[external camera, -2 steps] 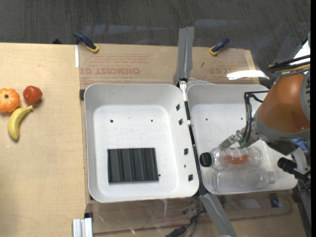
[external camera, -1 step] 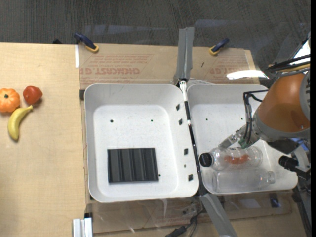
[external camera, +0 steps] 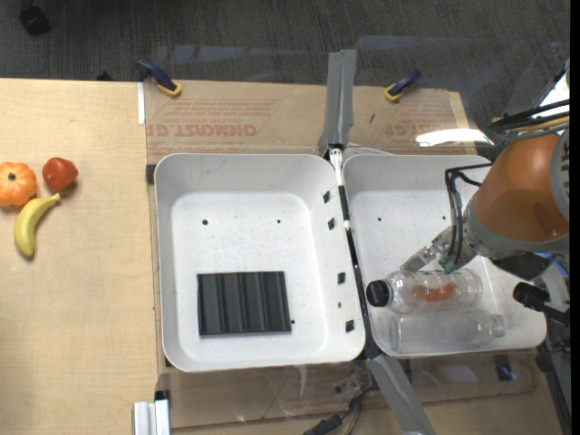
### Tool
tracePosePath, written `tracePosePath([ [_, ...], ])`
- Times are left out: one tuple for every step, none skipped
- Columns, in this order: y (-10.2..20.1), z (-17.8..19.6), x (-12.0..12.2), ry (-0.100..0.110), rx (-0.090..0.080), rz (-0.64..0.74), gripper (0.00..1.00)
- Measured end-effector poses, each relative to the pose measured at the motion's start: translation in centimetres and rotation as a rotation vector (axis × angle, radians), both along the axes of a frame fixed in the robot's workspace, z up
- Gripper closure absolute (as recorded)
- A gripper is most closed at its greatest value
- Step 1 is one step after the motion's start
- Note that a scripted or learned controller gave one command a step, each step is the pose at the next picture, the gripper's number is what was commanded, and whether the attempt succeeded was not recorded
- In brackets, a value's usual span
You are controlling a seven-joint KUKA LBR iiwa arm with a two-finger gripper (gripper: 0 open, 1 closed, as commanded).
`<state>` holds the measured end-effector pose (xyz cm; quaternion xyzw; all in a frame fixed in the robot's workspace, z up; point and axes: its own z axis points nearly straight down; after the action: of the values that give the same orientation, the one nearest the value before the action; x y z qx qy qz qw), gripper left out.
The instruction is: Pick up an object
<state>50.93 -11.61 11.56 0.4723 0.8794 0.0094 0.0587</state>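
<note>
Reaching in from the right, the grey arm [external camera: 521, 198] with its orange band hangs over the right bin [external camera: 399, 175], and its jaws [external camera: 433, 259] sit low at the bin's near half, just above a clear plastic bottle [external camera: 426, 293]. Whether the jaws are open or closed cannot be told, since the metal parts there are small and blur into the bottle's shine. The clear plastic bottle lies on its side, black cap toward the left wall of the bin, with something orange-red showing through it. A second clear bottle [external camera: 449, 332] lies beside it, nearer the front edge, also on its side. In the left bin [external camera: 181, 243] a dark ribbed block [external camera: 244, 303] rests flat near the front left. On the desk [external camera: 72, 333] well left of both bins lie a small orange pumpkin-like fruit [external camera: 15, 185], a red tomato [external camera: 60, 174] touching it, and a banana [external camera: 32, 225] just below them
</note>
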Motion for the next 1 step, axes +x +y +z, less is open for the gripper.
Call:
tracePosePath([
  [2.48, 7.37, -0.56, 0.112, 0.046, -0.138, 0.00],
])
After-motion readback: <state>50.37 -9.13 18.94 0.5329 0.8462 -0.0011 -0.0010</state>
